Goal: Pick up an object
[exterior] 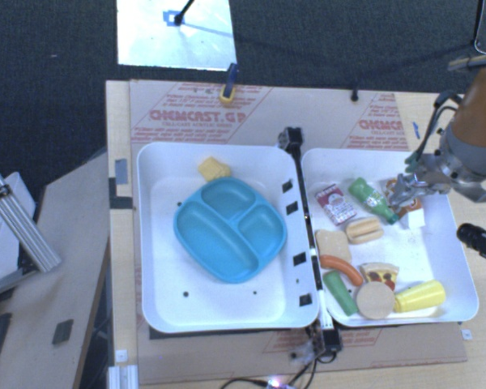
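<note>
My gripper hangs over the back right part of the right bin, with the orange-banded arm reaching in from the right. Just to its left lies a green bottle, its near end close to the gripper tip. A small white piece lies just under and in front of the gripper. Further left are a red and white carton and a hot dog bun. Nothing is seen lifted off the bin floor.
The right bin's front holds a bread slice, sausage, green cucumber, pizza slice, round cookie and yellow corn. The left bin holds a blue divided plate and a yellow block.
</note>
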`<state>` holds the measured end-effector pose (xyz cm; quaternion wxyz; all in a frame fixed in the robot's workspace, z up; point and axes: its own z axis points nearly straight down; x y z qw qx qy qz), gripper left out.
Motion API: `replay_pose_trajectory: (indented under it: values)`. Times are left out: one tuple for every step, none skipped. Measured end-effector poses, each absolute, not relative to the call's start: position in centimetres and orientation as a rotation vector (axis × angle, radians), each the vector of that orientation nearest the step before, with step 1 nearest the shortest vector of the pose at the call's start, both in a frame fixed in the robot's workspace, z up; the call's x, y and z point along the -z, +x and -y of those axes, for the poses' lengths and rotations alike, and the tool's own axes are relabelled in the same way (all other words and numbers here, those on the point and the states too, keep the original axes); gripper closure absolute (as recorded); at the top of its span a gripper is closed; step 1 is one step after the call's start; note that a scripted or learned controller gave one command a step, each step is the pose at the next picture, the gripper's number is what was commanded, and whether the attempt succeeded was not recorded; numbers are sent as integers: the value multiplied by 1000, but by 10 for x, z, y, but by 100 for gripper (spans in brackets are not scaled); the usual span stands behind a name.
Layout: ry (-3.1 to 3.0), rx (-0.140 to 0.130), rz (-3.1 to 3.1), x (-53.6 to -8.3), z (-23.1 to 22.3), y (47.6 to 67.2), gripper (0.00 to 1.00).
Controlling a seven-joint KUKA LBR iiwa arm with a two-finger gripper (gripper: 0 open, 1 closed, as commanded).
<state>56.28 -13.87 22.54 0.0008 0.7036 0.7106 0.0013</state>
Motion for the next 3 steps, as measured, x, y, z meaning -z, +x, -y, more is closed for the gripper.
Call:
replay_pose_trajectory:
  values:
    - [2211, -3, -2231, -223, 84, 571, 100]
    - [2214, -1, -2229, -218, 45, 563, 100]
    - [2215, -1, -2227, -215, 38, 554, 100]
